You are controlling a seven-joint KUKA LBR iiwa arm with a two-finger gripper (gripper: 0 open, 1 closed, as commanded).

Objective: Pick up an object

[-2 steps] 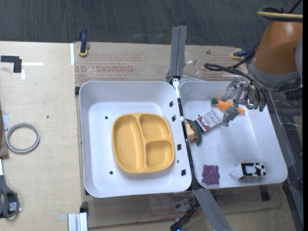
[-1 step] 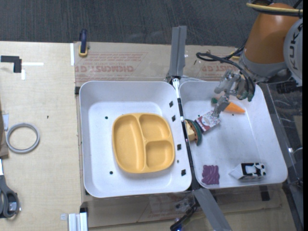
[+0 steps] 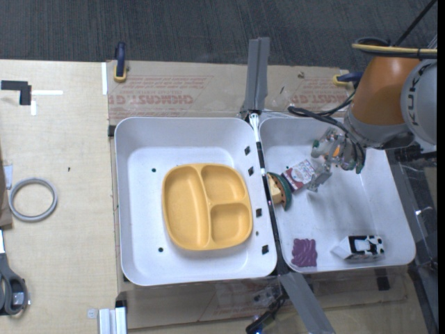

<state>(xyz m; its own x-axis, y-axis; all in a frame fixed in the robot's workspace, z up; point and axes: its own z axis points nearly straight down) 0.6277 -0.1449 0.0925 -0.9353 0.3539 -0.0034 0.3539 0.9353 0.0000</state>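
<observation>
My gripper (image 3: 321, 175) hangs low in the right bin (image 3: 389, 207), near its upper middle. Right beside its tip, on the left, lies a small red and white packet (image 3: 299, 175). A round brown and green burger-like toy (image 3: 278, 188) rests against the bin's left wall. At the front of the bin are a purple lump (image 3: 304, 252) and, to its right, a black and white box (image 3: 363, 246). Whether the gripper touches or holds the packet cannot be made out.
A yellow divided plate (image 3: 207, 206) sits in the left bin (image 3: 139, 207). The grey arm with its orange band (image 3: 381, 89) reaches in from the upper right. On the bench to the left lie a grey ring (image 3: 30, 199) and scissors (image 3: 12, 292).
</observation>
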